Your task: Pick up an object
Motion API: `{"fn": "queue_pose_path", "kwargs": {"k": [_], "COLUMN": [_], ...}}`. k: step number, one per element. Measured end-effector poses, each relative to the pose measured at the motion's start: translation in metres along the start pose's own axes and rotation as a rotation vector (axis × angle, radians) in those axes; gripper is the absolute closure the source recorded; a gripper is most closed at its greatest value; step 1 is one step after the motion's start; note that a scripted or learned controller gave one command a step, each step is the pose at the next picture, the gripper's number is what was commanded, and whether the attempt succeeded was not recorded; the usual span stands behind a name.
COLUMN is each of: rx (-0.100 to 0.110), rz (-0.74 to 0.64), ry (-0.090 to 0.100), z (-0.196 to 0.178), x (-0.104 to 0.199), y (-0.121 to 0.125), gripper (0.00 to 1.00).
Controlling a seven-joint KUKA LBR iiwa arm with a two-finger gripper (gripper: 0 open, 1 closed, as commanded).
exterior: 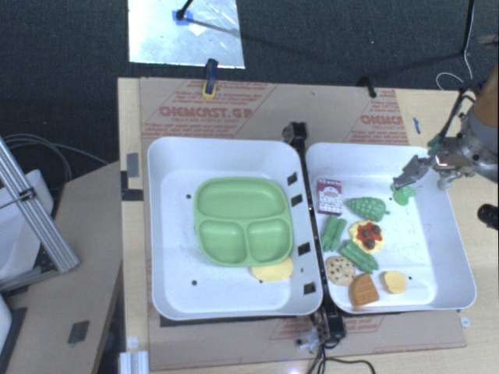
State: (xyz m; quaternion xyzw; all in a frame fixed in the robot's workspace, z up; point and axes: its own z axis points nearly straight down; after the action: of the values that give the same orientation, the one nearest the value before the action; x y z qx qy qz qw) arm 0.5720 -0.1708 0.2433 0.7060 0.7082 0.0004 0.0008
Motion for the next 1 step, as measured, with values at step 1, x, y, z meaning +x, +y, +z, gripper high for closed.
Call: {"fn": "queue_pose_path", "kwargs": {"k": [1], "rx": [0.005], "rz": [0.003], "ry": [0.001], "z": [0.0507], "x": [-0.0096], "y": [-0.0188], "gripper": [0.00]}}
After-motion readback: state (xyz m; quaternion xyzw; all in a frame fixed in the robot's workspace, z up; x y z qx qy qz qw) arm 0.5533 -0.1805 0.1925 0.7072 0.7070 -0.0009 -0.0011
